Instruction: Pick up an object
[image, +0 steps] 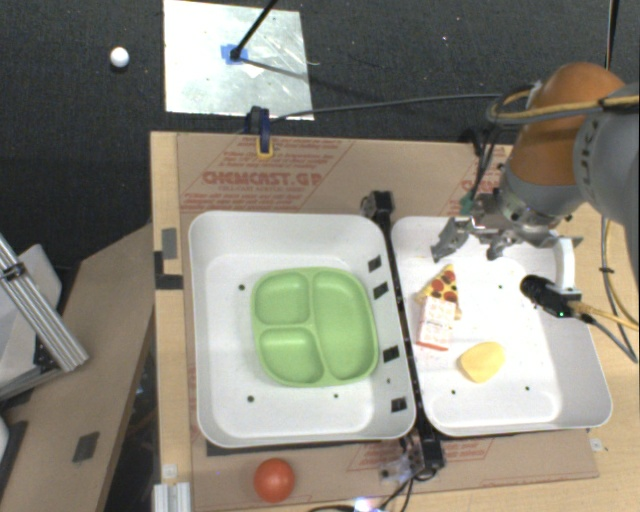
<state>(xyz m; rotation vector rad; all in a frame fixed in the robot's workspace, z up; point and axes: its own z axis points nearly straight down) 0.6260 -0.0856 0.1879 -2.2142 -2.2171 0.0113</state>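
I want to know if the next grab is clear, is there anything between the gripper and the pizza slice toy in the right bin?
Nothing visible does. The gripper hangs over the far part of the right bin, and the pizza slice toy lies just below it on the bin floor. The white card and the yellow piece lie nearer the camera, off that line.

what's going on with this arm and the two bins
A KUKA arm reaches in from the right, with its tool hovering above the far part of the right bin. That bin holds a pizza-slice toy, a small white and red card and a yellow lump, all lying free. The left bin holds a green divided tray. An orange ball sits on the bench outside the bins.
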